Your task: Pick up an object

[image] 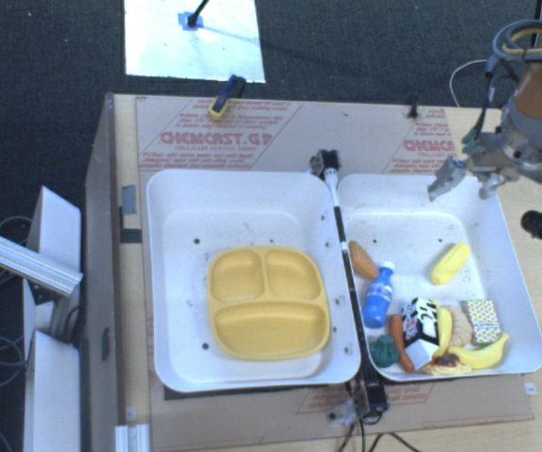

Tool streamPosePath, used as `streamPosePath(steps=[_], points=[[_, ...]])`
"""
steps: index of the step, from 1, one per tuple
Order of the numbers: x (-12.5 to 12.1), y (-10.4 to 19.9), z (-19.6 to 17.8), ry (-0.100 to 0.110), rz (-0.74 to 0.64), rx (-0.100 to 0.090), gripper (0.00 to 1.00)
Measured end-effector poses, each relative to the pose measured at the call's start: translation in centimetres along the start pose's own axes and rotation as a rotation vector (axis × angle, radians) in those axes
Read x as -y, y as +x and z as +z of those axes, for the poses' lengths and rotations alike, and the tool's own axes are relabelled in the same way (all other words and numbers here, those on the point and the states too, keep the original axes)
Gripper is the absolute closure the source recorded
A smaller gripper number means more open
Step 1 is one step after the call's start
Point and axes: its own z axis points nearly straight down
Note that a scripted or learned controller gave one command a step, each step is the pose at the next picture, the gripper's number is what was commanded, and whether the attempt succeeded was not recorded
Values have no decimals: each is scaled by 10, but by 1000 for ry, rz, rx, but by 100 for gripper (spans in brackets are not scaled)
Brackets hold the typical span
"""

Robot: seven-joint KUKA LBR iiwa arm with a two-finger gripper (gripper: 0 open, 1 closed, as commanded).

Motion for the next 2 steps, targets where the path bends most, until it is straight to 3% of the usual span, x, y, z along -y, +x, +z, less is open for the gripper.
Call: streamPosePath(steps=[1,2], points=[[70,-40,39,1,2,1,0],[36,-41,144,3,0,-1,0]])
